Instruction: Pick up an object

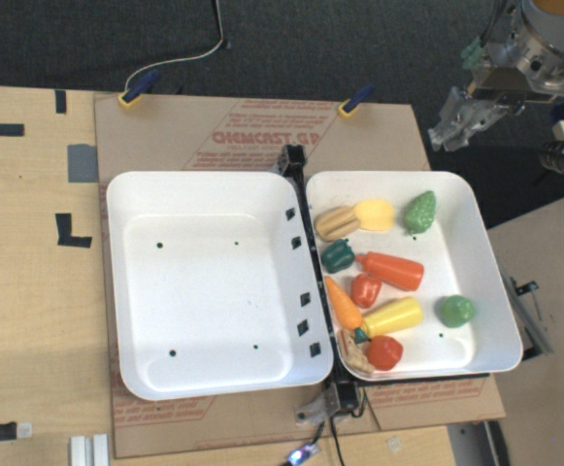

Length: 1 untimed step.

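Up at the top right, the grey metal two-finger gripper hangs beyond the right-hand shallow white plastic bin of toy vegetables, its grip unclear.

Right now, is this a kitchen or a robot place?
Probably a robot test bench, not a kitchen: toy vegetables like the carrot lie in a white bin, and a gripper hangs above.
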Tool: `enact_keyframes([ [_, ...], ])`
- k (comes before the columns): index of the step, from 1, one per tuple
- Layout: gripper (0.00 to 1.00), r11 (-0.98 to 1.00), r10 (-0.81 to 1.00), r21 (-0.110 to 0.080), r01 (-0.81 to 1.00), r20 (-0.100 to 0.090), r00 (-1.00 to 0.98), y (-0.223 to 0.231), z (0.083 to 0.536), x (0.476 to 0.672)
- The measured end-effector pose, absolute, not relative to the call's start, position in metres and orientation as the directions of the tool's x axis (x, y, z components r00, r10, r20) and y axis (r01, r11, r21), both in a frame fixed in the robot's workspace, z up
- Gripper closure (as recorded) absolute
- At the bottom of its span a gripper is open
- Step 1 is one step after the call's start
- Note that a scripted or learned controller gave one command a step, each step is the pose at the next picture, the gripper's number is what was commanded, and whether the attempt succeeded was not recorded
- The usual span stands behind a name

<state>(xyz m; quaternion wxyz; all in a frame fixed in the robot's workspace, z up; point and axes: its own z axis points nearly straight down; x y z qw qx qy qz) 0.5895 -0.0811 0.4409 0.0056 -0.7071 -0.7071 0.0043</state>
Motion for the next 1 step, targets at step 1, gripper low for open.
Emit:
enact_keyframes([
  [1,1.00,0.009,1.000,0.009,1.000,0.001,-0.009,0.0118,0.5404,0.5923],
])
